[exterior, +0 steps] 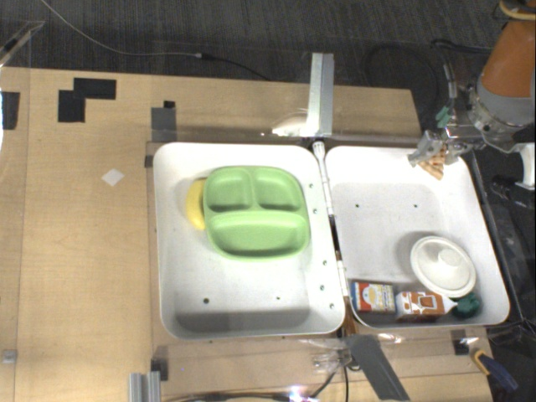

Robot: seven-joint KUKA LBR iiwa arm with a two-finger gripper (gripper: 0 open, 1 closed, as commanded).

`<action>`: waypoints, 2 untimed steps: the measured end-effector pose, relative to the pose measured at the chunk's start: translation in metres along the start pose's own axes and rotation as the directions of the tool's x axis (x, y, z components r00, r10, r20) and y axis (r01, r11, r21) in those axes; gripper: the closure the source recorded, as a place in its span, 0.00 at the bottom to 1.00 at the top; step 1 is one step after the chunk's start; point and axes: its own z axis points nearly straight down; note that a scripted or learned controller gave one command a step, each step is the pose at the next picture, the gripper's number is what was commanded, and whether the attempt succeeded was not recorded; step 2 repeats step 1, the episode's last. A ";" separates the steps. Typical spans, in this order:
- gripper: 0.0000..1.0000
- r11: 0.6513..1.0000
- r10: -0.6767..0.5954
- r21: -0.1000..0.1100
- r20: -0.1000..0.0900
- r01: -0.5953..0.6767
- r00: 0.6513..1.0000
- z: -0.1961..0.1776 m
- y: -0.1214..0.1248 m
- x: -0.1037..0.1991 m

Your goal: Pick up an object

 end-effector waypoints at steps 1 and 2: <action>1.00 0.996 -0.093 0.003 -0.002 0.093 0.996 -0.010 -0.031 0.072; 1.00 0.996 -0.093 0.003 -0.002 0.093 0.996 -0.010 -0.031 0.072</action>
